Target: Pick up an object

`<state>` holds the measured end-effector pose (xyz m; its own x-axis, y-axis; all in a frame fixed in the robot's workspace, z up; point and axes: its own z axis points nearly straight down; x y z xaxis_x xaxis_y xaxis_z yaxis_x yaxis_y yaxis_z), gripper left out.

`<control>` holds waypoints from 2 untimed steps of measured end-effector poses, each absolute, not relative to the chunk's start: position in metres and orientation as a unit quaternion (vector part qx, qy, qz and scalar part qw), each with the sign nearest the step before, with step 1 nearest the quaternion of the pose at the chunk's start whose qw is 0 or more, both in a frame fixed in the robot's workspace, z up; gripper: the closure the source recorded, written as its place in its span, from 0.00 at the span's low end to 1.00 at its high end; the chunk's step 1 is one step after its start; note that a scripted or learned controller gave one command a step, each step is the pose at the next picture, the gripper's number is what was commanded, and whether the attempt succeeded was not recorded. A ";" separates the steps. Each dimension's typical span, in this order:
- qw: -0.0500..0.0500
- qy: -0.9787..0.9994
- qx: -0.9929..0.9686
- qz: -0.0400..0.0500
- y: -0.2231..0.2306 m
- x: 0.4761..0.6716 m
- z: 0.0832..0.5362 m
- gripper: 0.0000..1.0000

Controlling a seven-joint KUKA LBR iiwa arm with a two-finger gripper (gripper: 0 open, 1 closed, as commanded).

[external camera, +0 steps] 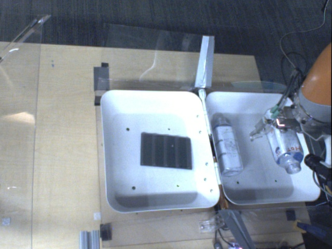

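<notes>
A clear plastic bottle with a blue cap and a red-and-blue label lies in the right bin, cap end toward the front right. A silver can-like bottle lies lengthwise along that bin's left wall. A dark ribbed rectangular pad lies flat in the middle of the left bin. My gripper hangs low in the right bin, right over the far end of the clear bottle and to the right of the silver one. Whether it touches the bottle I cannot tell.
The arm's orange band and grey wrist cover the right bin's far right corner. A metal post stands behind the seam between the bins. Cables run along the right edge. Clear panels lie on the wooden bench at the left.
</notes>
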<state>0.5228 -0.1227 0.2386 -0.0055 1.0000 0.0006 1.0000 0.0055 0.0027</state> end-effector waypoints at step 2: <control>0.001 0.728 0.686 0.001 -0.204 0.606 0.168 0.00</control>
<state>0.6064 -0.2045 0.1677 -0.0596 0.9982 -0.0002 0.9982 0.0596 0.0035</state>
